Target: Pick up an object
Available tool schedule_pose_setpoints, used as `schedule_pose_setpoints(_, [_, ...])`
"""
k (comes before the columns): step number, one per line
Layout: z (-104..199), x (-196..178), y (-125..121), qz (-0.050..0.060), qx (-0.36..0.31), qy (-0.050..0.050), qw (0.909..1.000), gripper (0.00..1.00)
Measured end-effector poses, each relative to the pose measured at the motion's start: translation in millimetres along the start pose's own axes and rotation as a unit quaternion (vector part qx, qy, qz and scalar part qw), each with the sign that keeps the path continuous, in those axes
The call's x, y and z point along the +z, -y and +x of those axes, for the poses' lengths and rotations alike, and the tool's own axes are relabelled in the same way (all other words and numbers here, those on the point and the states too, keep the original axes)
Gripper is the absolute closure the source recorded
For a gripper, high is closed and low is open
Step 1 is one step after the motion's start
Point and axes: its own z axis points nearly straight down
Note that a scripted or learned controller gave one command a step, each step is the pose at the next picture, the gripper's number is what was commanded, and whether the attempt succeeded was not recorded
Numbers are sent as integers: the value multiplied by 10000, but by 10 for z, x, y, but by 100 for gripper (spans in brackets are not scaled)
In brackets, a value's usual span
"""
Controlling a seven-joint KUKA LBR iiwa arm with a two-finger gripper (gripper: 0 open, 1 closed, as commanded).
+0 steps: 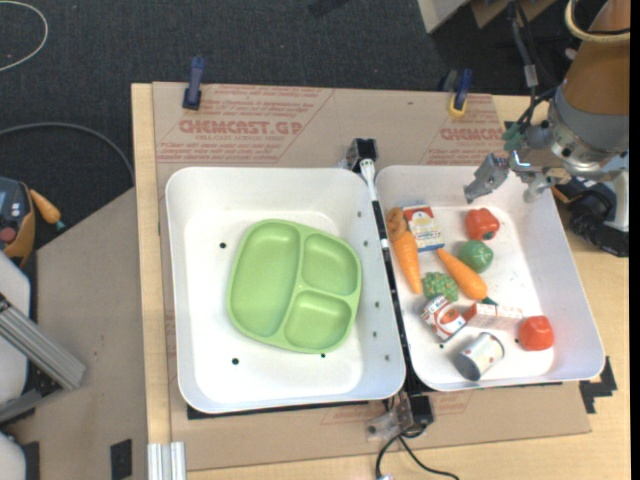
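My gripper (512,178) hangs over the far side of the right bin (575,298), its fingers (486,180) spread open with nothing between them. Just in front of it lies a red pepper (482,223), with a green pepper (477,256) beside that. Also in this bin are two carrots (405,253) (462,273), a small carton (425,228), broccoli (438,286), a red-labelled can (443,318), a silver can (480,356) and a red tomato (536,333).
The left bin (195,268) holds a green divided plate (293,286). A black clip (362,152) sits where the two bins meet. Blue clamps (193,81) (460,92) grip the board's far edge.
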Motion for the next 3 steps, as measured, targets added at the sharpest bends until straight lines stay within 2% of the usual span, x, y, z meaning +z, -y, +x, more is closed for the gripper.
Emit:
schedule_pose_setpoints(1, [-246, 1328, 145, 56, 16, -8, 10000, 0])
schedule_pose_setpoints(2, [-237, 1247, 113, -3, 6, 1, 10000, 0])
schedule_pose_setpoints(3, [-110, 895, 667, 20, 10, -11, 10000, 0])
